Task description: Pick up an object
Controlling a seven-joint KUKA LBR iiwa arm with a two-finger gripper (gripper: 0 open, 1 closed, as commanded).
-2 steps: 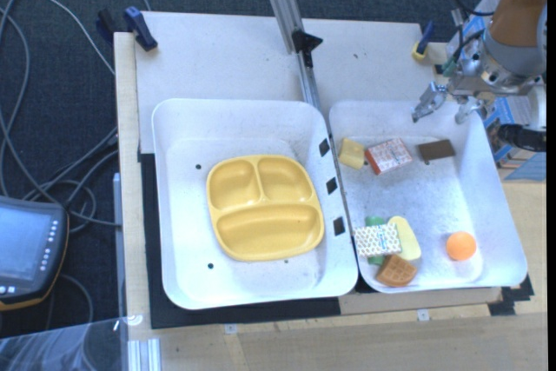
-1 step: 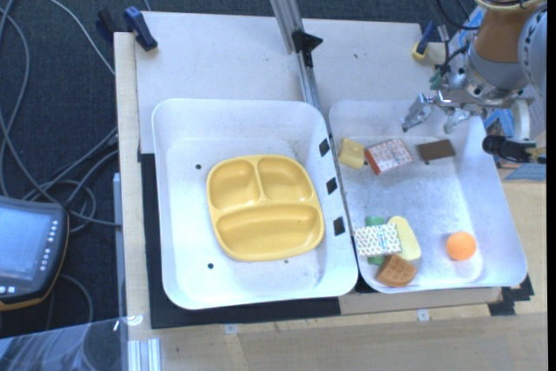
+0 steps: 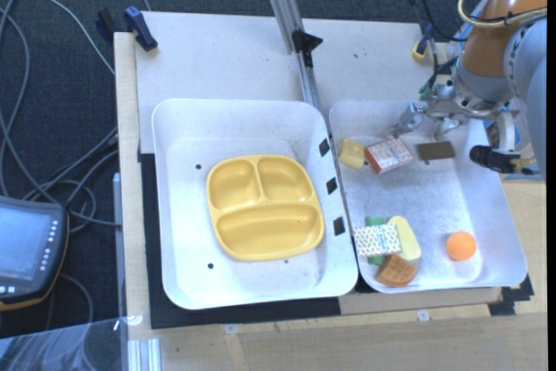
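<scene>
Arm enters from right, orange band at top right. Gripper (image 3: 423, 115) low over right bin (image 3: 495, 213), far end; cannot tell its state. Red-white box (image 3: 388, 155) just beside gripper, pale yellow block (image 3: 351, 154) touching box's left end. Brown flat piece (image 3: 435, 151) near. Orange ball (image 3: 461, 246) near front. Left bin (image 3: 174, 187) holds yellow divided plate (image 3: 264, 207).
</scene>
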